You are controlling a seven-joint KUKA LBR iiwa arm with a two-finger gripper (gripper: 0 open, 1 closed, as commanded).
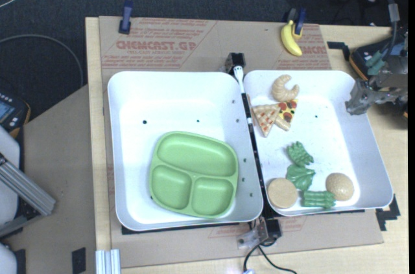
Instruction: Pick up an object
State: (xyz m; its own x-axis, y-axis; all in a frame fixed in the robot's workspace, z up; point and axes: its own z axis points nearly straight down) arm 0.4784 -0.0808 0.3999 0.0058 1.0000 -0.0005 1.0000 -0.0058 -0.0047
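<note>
Gripper (360,102) sits at the right white bin's (363,137) far-right rim; we can't tell its fingers' state. Toy food, e.g. tan croissant (283,87) and pizza slices (273,116), lies well apart w/ nothing held. Risk: clipping the rim.

Divided plate (194,173) in left bin (130,104)
</note>
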